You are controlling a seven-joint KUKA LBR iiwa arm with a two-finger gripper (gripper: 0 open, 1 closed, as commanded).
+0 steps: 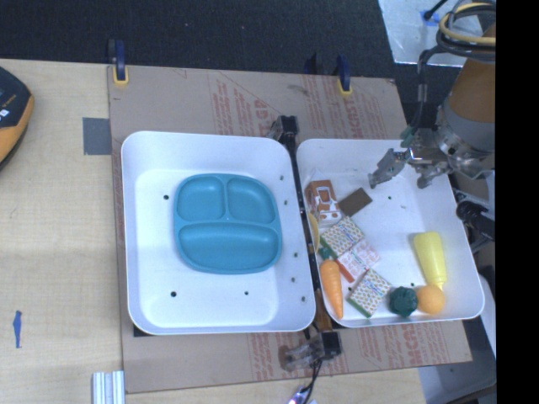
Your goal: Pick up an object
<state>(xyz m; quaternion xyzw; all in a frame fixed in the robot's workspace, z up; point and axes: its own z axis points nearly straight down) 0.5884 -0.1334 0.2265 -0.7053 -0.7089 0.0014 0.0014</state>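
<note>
While end effector [406, 169] hovers open, toys crowd right bin's [383, 217] near edge.

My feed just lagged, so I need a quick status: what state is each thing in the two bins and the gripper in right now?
Two-finger gripper: over the right bin's far side, nothing between its fingers.
Blue three-compartment plastic plate: flat in the left white bin.
Yellow plastic bottle: lying on its side in the right white bin.
Orange toy carrot: lying flat by the right bin's left wall.
</note>
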